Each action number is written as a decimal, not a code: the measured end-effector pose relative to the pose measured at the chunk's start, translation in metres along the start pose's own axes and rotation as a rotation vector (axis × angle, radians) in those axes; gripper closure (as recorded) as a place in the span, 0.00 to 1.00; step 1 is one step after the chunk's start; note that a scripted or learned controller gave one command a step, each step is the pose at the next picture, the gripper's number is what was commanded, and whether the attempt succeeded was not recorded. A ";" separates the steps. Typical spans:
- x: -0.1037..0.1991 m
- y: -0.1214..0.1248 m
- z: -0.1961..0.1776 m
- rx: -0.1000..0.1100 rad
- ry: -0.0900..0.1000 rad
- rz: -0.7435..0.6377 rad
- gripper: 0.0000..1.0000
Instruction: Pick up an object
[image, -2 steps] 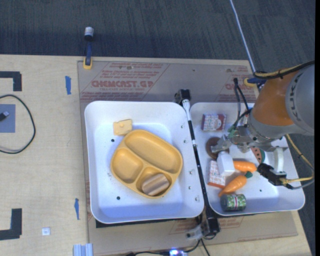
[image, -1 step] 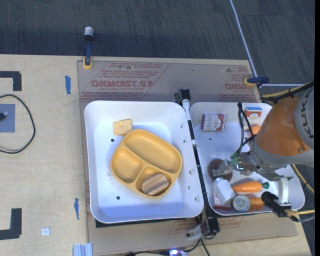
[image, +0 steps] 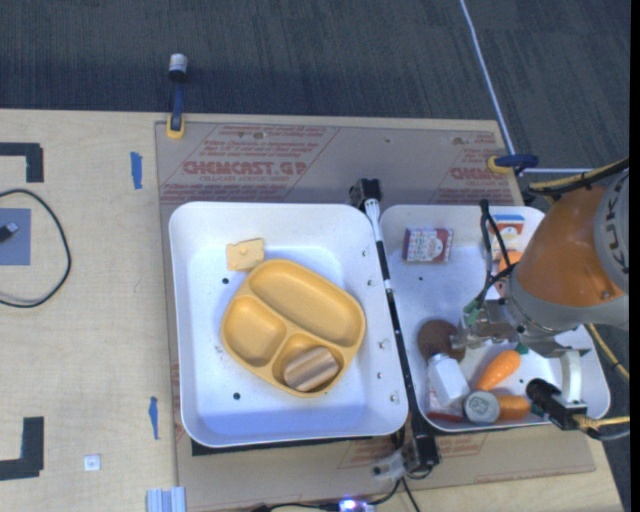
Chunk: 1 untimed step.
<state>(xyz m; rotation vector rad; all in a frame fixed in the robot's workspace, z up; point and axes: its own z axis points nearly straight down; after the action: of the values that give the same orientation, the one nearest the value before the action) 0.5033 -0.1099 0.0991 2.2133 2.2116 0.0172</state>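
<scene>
The gripper (image: 487, 330) hangs low in the right bin (image: 420, 278), among a brown ball (image: 436, 336), a carrot (image: 498, 368) and a white bottle (image: 447, 380). Whether it holds anything cannot be told. A yellow tray (image: 290, 325) fills the left bin (image: 200, 300).

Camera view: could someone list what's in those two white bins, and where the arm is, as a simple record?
left bin: yellow divided tray with a bread roll in one compartment; a cracker-like piece beside the tray
right bin: small red-and-white packet, brown round item, carrot, white bottle
arm: over the right bin
gripper: low, near the carrot
held: nothing visible
</scene>
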 end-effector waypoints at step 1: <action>0.000 0.000 0.000 0.001 0.000 0.000 0.00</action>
<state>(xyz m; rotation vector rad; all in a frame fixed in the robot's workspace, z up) 0.5030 -0.1100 0.0989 2.2136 2.2119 0.0160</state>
